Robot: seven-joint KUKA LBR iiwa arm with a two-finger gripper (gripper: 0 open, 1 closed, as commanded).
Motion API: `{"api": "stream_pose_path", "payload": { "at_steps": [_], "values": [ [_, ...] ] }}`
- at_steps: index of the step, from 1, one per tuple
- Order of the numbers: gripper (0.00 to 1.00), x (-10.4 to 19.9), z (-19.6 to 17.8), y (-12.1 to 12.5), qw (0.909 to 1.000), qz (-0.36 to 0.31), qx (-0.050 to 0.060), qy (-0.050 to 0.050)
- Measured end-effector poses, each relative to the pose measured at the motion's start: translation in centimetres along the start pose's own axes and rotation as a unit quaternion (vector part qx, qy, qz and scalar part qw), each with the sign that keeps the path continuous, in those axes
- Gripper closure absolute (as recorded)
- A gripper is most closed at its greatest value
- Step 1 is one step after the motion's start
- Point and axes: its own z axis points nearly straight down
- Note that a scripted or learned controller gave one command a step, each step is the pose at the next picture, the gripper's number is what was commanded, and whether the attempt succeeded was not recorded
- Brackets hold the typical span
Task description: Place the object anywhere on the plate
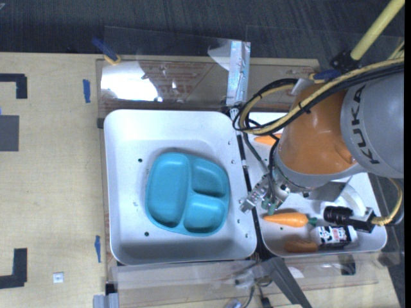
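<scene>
So the blue plate (187, 193) is sitting pretty much in the middle of the left bin (122, 136), three compartments, one long one along its left side and two smaller ones on the right. Nothing is lying on it.

The arm (334, 133) is hanging over the right bin (376, 239), its big grey and orange body covering most of that bin's far half. The gripper (262, 199) is poking out down near the divider between the two bins, just at the right bin's left edge. Honestly I can't tell if the fingers are apart or together, it's all a small metallic blur from this angle, and I'm not seeing anything clamped in there.

The carrot (287, 220) is lying flat in the right bin toward its near edge, just below the gripper and close to it. Right beside the carrot's green end a small dark bottle (336, 226) with a white label is lying near the bin's near right corner. A bit of something orange (263, 140) is peeking out under the arm by the bin's far left side.
</scene>
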Motion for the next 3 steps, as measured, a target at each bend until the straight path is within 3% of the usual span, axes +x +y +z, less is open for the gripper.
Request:
{"api": "stream_pose_path", "payload": {
  "at_steps": [1, 2, 3],
  "values": [
    [1.0, 4.8, -0.2, 8.6, 0.9921, -0.125, -0.001, -0.001],
    [1.0, 10.4, 2.8, 10.3, 0.9802, -0.198, 0.001, 0.001],
    [1.0, 3.0, -0.1, 3.9, 0.9819, -0.19, 0.0, -0.002]
  ]
}}
